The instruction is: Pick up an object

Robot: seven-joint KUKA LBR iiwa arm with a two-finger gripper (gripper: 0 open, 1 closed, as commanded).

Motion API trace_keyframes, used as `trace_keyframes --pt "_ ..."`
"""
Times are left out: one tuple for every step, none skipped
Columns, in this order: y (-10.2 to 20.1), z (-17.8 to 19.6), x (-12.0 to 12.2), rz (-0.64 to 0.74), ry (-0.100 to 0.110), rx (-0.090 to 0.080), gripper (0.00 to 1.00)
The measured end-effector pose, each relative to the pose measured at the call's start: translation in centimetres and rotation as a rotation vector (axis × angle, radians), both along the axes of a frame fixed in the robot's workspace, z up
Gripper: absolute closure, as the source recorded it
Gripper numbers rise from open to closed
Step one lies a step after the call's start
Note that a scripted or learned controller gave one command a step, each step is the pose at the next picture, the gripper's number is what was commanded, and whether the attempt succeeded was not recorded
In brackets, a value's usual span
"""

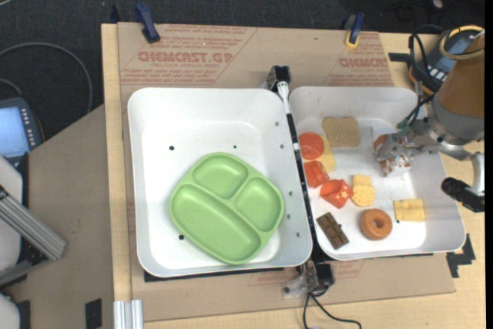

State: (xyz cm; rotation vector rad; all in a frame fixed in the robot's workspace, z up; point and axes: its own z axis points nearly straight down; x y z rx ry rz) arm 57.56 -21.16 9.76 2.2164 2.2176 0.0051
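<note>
The right bin (431, 246) holds several toy foods. A tan bread slice (341, 131) lies at its back. An orange-red round piece (311, 146) and a yellow piece (328, 161) sit by the left wall. Below them are red pieces (333, 191), a corn cob (362, 190), a brown chocolate bar (332, 229), a donut (376, 225) and a cheese wedge (409, 209). My gripper (393, 154) reaches down into the bin's right half, right of the bread and above the corn and cheese. Nothing is visibly held in it.
The left bin (154, 119) holds a green divided plate (226, 206). The arm's orange band (467, 88) hangs over the right bin's far right corner. Blue clamps (146, 21) (353, 28) sit on the cardboard bench's back edge, and cables run at its front.
</note>
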Motion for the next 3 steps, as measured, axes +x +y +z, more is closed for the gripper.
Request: trace_keyframes --pt "8.3 -1.0 3.8 0.004 -0.002 -0.002 1.0" --pt "13.3 9.4 9.5 0.005 -0.006 0.001 1.0" --pt "19.4 8.7 4.5 0.005 0.012 0.006 1.0"
